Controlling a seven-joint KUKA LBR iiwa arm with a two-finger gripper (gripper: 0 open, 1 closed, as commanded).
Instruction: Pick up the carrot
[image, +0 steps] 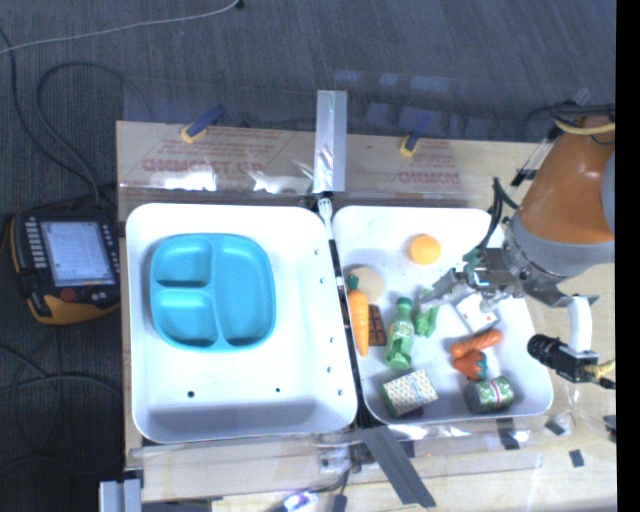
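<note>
The carrot (357, 318) is orange with a green top. It lies lengthwise against the left wall of the right bin (520, 405), with its green end pointing away from the camera. My gripper (466, 288) hangs over the right middle of that bin, about a hand's width to the right of the carrot and apart from it. The grey arm with its orange band (565, 200) reaches in from the right. Nothing of the carrot is covered.
A brown bar (376, 325), a green bottle (401, 335) and a small green piece (428, 318) lie just right of the carrot. An orange ball (425, 249), a red-orange piece (474, 345), a can (490, 393) and a checked box (410, 392) share the bin. A blue divided plate (212, 290) sits in the left bin.
</note>
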